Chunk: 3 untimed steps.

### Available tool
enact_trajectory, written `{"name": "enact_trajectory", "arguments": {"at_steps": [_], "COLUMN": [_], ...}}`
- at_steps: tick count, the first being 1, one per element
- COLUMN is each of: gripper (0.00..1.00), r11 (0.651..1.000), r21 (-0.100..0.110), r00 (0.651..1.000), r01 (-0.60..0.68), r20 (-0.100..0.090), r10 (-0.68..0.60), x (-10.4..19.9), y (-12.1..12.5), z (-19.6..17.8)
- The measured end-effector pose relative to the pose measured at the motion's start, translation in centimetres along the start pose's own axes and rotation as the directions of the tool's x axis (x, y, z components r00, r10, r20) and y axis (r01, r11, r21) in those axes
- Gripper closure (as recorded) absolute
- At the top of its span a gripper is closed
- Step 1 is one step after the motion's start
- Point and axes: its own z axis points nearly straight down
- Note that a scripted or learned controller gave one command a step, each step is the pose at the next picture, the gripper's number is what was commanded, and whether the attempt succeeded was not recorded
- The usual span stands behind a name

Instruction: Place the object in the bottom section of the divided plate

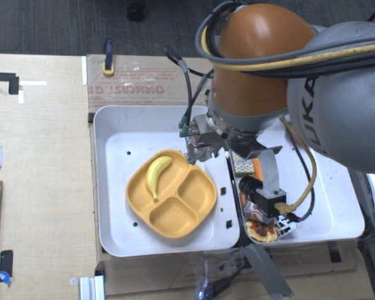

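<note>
1. a yellow banana (156, 174) is seen lying in the upper-left compartment of the divided plate (200, 214), curved, with one end toward the middle of the plate where the ridges meet.
2. the divided plate, orange-yellow with three sections, is set in the left white bin (112, 230); its bottom section is seen with nothing lying in it.
3. the gripper (197, 152) is placed just beside the plate's upper right rim, close to the wall between the two bins; whether it is holding anything cannot be told, as it is largely hidden under the wrist.
4. the arm's orange band (259, 55) and grey body are seen above the bins' far side.
5. in the right white bin (344, 224), a cluster of small objects (262, 205) is gathered near the dividing wall, partly covered by cables.
</note>
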Motion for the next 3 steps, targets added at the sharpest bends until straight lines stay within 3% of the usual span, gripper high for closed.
{"name": "enact_trajectory", "arguments": {"at_steps": [1,2,3], "gripper": [0.00,0.00,1.00], "r11": [0.986,0.989,0.989], "r21": [0.002,0.000,0.003], "r00": [0.986,0.989,0.989], "r01": [-0.168,0.147,0.148], "r20": [0.001,0.000,0.002], "r10": [0.168,-0.147,-0.148], "x": [0.6,3.0,3.0], "y": [1.9,1.2,1.3], "z": [0.6,-11.2,-11.9]}}
